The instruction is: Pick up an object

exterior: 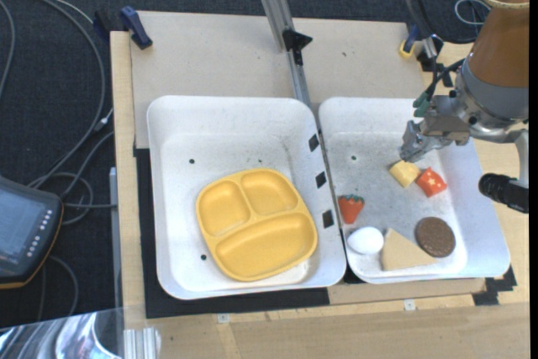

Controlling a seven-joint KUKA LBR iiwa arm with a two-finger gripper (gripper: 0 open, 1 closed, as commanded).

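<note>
Holding yellow tray (256, 223): left bin (168, 130)

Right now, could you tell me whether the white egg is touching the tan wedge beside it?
Touching. The camera view shows the white egg pressed against the tan wedge with no gap visible.

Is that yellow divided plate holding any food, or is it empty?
Empty. The yellow plate lies flat in the left bin, and all three compartments show bare yellow.

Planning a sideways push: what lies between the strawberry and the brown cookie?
In the camera view, the white egg and tan wedge lie between strawberry and cookie.
</note>
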